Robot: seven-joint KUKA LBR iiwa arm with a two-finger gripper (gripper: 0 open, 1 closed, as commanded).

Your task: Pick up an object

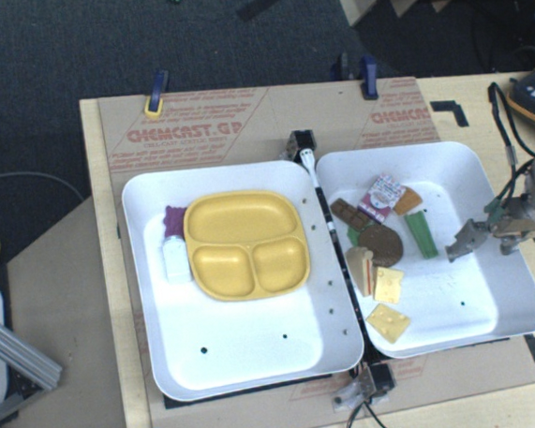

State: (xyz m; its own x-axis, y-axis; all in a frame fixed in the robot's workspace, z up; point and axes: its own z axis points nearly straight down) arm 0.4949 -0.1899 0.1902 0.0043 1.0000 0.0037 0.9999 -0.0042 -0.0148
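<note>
The right bin [465, 307] holds several toy foods. Among them are a green bar [422, 235], a round brown cookie [380, 243], a dark brown piece [346, 214] and a pink-and-white packet [384, 194]. An orange piece [408, 200], a sandwich wedge [363, 269] and two yellow cheese slices [388, 284] [388, 322] lie there too. My gripper [466, 242] hangs low over the right side of this bin, a short way right of the green bar and apart from it. Nothing shows in its grasp.
The left bin [234, 353] carries a yellow divided plate [247, 242], with a purple item [174, 220] and a white bottle [175, 259] against its left side. A black clamp [301, 145] sits between the bins at the back. Cables run along the bench's right edge.
</note>
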